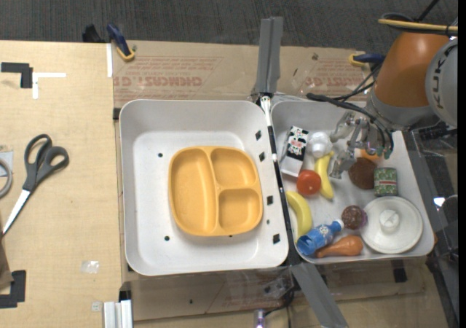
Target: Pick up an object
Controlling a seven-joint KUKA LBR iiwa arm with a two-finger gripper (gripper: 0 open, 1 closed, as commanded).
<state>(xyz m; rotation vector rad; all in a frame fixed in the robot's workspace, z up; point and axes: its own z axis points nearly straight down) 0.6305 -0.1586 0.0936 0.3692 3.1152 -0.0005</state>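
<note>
The pincer (348,148) is held low over the right bin (416,173), apparently so that something can be taken from the clutter. Whether it is spread or pinching cannot be told. A brown ball (362,173) lies just beside it, a tomato (309,182) and a small banana (325,176) near its far side. The yellow tray (215,190) sits well apart.

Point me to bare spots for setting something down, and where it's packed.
Free: the white floor of the left bin ringing the yellow divided plate, and that plate's three compartments. Also the wooden bench below the scissors. Crowded: the right bin, where the gripper hangs amid the tomato, bananas, white lid and other items.
</note>
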